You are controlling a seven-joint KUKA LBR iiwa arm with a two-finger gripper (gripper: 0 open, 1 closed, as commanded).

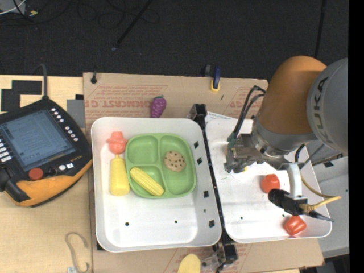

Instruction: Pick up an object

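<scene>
Red rounded plastic toys [271, 182] lie right of the tool [234, 162], whose grip state I cannot tell, so a descent may miss them.

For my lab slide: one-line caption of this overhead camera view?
KUKA arm's gripper hovers over the right bin near two red toys; green divided plate with corn and cookie sits in left bin.

The bench [51, 226] is pale wood, with a brown cardboard sheet [125, 95] laid over its middle. Two white bins rest on the sheet: the left bin [148, 226] and, touching its right side, the right bin [250, 226]. Left of the left bin lies an orange-backed control pendant [40, 147]; behind it, a purple toy [158, 106]
</scene>
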